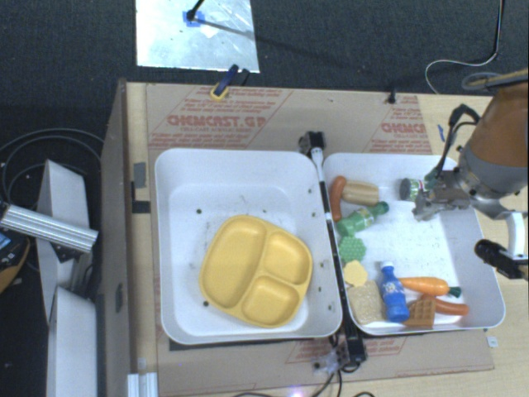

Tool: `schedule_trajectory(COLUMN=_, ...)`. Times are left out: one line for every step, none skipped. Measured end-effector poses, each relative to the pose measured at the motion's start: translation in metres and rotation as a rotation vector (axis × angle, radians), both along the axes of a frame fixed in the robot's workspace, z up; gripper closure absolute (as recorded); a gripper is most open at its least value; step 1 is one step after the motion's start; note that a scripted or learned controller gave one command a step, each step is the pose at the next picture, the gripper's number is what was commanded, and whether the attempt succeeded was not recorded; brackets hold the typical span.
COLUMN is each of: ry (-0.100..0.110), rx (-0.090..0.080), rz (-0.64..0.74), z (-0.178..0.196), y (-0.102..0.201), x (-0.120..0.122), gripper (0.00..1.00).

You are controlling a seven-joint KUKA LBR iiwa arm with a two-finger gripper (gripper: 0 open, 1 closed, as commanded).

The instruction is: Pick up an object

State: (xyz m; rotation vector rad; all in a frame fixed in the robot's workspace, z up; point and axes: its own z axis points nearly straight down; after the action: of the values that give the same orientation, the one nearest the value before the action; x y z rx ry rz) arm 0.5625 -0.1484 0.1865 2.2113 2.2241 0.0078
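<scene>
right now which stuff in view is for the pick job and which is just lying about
For the job: gripper, blue bottle, green bottle, carrot, waffle.

Lying about: yellow tray, metal sheet, cables.

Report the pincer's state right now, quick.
Pincer: over the right bin, near its upper right part; open or shut cannot be told, and nothing is seen held.

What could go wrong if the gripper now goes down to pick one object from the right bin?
The toys are crowded: the blue bottle touches the waffle and the carrot, so neighbours may get pushed or grabbed. The gripper hangs over bare floor of the right bin, so closing here may catch nothing.
</scene>
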Motion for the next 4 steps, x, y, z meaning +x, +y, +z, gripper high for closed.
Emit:
schedule_trajectory(ry=0.009, rx=0.001, rz=-0.003, z=-0.040, y=0.054, x=-0.065, gripper=0.00)
schedule_trajectory(ry=-0.017, rx=-0.012, rz=-0.009, z=-0.095, y=0.025, x=-0.070, gripper=0.00)
schedule_trajectory(ry=0.001, rx=-0.002, rz=-0.001, z=-0.029, y=0.004, x=0.030, gripper=0.00)
schedule_trajectory(ry=0.007, rx=0.000, rz=-0.004, z=-0.102, y=0.042, x=-0.016, gripper=0.00)
